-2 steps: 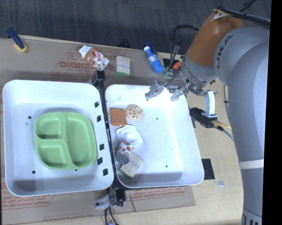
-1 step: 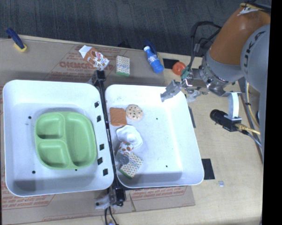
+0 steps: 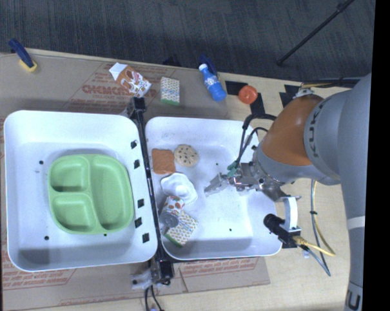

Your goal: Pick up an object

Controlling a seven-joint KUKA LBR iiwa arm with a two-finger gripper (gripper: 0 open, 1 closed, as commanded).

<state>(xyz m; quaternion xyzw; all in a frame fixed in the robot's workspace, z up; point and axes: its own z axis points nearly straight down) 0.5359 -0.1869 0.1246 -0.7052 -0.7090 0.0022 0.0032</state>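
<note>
End effector (image 3: 214,183) low in right bin (image 3: 247,131), finger spread impossible to tell. Nearest target: white crumpled object (image 3: 179,187), just left of tips; cookie (image 3: 186,156) up-left, farther.

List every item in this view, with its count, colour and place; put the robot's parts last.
Shallow white bins: 2, white, side by side on the bench.
Green divided plastic tray: 1, green, in the left bin.
Round speckled cookie: 1, tan, right bin, upper left.
Orange square piece: 1, orange, beside the cookie.
White crumpled item: 1, white, right bin, left side.
Patterned packet: 1, multicoloured, right bin, lower left.
Blue bottle: 1, blue, bench above the bins.
Orange ball: 1, orange, beside the bottle.
Arm: 1, grey with an orange band, from the right.
Pincer: 1, metallic, over the right bin.
</note>
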